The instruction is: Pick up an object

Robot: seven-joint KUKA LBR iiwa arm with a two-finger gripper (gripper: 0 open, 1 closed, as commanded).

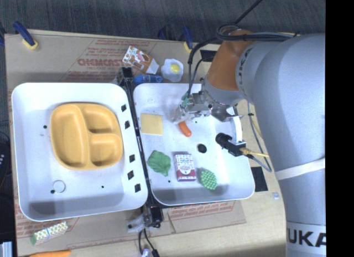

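In the right bin (243, 186), the hand (187, 112) is lowered just above the carrot (185, 129), perhaps touching it; its opening cannot be told, and nothing is seen gripped.

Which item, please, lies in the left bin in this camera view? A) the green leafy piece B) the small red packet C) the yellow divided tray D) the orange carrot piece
C: the yellow divided tray sits alone in the left bin, while the carrot piece, the green leafy piece and the red packet all lie in the right bin.
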